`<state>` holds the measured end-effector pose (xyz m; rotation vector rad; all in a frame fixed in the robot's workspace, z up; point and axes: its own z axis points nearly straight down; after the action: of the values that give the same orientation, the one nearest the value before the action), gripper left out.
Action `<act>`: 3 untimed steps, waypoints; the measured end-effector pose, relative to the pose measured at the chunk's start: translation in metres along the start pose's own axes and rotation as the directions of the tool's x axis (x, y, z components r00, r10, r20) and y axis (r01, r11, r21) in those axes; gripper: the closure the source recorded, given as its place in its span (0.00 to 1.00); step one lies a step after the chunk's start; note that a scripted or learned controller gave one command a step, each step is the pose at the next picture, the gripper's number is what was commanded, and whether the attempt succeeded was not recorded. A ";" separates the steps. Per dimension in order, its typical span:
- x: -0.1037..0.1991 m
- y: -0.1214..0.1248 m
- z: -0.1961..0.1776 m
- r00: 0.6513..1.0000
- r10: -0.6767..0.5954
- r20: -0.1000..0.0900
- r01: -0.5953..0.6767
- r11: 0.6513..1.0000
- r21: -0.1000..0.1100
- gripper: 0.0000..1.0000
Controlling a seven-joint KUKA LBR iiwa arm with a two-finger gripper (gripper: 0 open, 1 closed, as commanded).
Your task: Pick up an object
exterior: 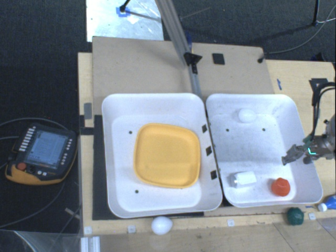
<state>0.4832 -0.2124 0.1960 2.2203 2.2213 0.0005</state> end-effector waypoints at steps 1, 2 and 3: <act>0.000 0.000 0.000 1.000 0.000 0.000 0.000 1.000 0.000 0.00; -0.004 0.006 0.046 1.000 0.000 -0.001 0.000 1.000 0.003 0.00; -0.002 0.006 0.087 1.000 0.000 -0.001 0.000 1.000 0.003 0.00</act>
<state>0.4888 -0.2148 0.1089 2.2229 2.2232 -0.0018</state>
